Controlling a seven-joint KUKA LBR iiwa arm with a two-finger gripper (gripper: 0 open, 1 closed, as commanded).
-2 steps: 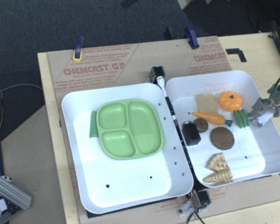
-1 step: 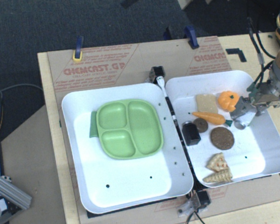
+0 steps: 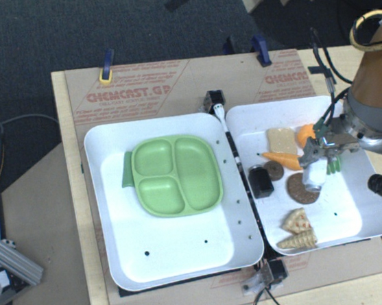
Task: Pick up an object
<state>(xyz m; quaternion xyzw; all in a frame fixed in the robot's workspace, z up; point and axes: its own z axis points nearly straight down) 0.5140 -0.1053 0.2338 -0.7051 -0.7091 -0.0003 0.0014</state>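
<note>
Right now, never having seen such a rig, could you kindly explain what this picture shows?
One camera fixed above the bench looks down at a slant. The grey arm with an orange band reaches in from the right; its hand hangs over the right bin. That bin holds toy food: a carrot, a beige slab, a brown disc, dark pieces and tan pastries. The left bin holds a green divided plate. I cannot tell whether the hand grips anything.
</note>
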